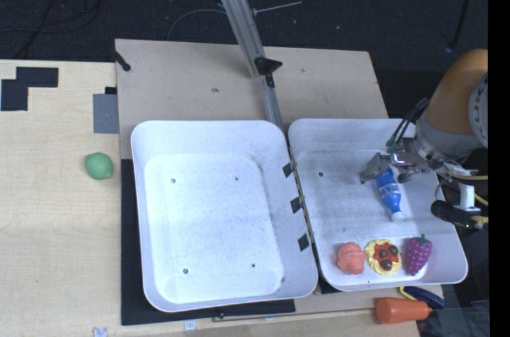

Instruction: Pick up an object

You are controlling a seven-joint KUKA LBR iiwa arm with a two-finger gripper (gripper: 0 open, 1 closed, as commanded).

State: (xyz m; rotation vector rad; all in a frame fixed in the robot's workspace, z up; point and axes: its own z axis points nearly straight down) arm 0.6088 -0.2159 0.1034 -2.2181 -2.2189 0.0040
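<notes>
A pale wooden bench (48, 168) is seen carrying two shallow, speckled white bins; the left bin (211, 212) sits beside the right bin (343, 168). At three o'clock the grey, orange-banded arm (458, 108) is reached in. The gripper (388, 168) is set over a slim blue-and-white tube (389, 196), fingers parted around its top end. At five o'clock, plastic toys are lined up: pink lump (350, 257), yellow tart (383, 256), purple grapes (417, 253). A green ball (100, 166) is spotted at nine o'clock.

You have two bins side by side; in the right bin (335, 144) a tube (390, 195) lies toward its right side, just below the gripper (388, 166). Along that bin's near edge sit a toy peach (350, 257), a fruit tart (383, 256) and a grape bunch (417, 252) in a row. A ball (100, 166) rests on the bench left of the left bin (159, 138), and a toy carrot (401, 310) lies in front of the right bin.
</notes>
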